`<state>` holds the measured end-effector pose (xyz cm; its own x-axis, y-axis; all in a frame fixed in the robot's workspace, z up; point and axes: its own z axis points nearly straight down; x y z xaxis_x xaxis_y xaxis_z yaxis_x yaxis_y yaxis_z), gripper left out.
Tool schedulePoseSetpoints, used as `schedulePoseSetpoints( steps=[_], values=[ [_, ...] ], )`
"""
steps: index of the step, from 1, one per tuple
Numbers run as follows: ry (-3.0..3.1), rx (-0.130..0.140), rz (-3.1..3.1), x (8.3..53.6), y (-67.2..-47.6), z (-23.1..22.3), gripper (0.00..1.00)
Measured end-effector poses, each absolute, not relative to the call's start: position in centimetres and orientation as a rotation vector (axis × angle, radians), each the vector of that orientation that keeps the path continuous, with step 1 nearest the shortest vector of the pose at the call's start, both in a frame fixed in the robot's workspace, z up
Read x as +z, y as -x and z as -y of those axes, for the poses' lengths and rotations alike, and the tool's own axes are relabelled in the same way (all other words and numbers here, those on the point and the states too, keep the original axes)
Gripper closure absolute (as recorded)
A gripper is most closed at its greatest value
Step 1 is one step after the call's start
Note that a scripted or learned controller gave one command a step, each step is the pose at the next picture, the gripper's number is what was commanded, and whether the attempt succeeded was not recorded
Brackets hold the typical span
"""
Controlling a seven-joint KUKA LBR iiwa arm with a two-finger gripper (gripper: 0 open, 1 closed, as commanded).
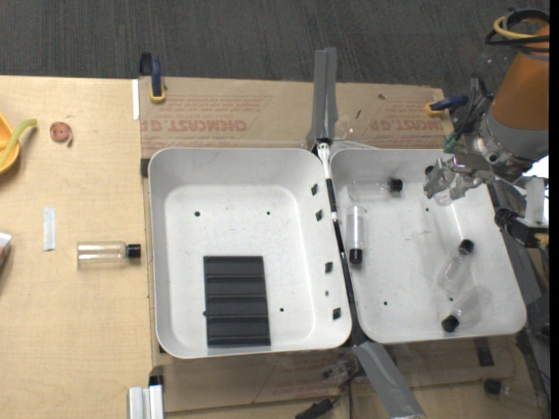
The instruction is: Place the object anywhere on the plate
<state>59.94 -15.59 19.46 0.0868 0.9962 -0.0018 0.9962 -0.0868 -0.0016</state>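
Gripper, fingers' state unreadable, hovers over right bin; mirrored "CHEMCAST GP" print on the cardboard.

On the light wooden bench, left of the bins, a clear plastic bottle with a black cap lies on its side. Further back sit a small round reddish disc, a blue clamp and, perhaps, a yellow bowl.

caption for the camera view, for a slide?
Arm's end effector above the right bin holding clear vials; dark ridged plate in the left bin.
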Motion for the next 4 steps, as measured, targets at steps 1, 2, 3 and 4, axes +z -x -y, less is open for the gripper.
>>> schedulePoseSetpoints(
  steps=[1, 2, 3, 4],
  values=[
    [-2.316, -0.004, -2.123, 19.5, -59.9, 15.6, 0.00],
    [-2.264, -0.003, -2.176, 16.1, -65.9, 21.1, 0.00],
    [-2.198, -0.002, -2.241, 21.5, -65.9, 22.1, 0.00],
    [-2.127, -0.001, -2.307, 25.7, -66.0, 22.1, 0.00]
  ],
)
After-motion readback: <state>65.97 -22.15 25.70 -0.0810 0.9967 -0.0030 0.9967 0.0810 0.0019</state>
